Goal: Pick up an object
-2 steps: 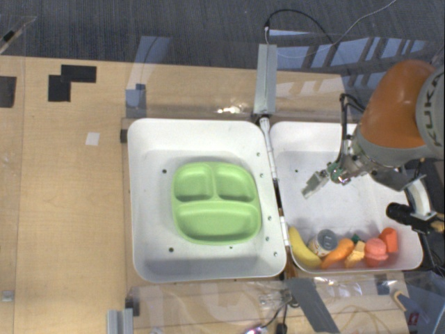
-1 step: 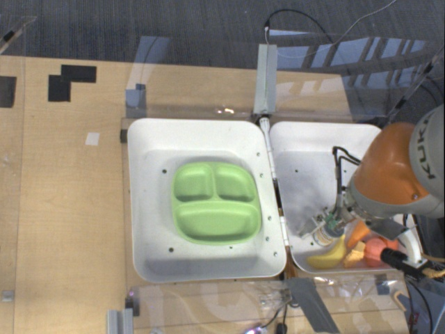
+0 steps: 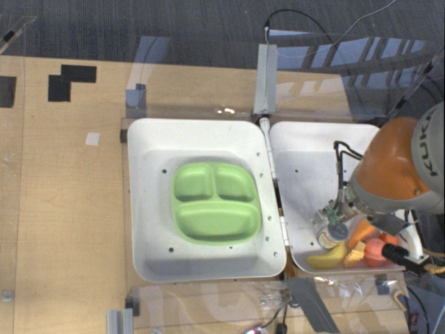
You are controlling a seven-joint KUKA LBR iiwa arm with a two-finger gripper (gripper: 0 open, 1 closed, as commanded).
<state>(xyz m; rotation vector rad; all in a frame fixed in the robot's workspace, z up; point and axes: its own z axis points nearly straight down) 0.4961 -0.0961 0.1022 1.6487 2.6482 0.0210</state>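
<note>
Green tray: a green plastic three-compartment tray [image 3: 215,202] lies in the left shallow white bin [image 3: 149,186].
Right bin: the right white bin [image 3: 306,158] holds a yellow banana [image 3: 328,257], an orange carrot-like piece [image 3: 360,231] and a pink-red toy [image 3: 376,250] at its near edge.
Gripper: the gripper [image 3: 334,218] sits low just above the banana; finger state cannot be told.
</note>
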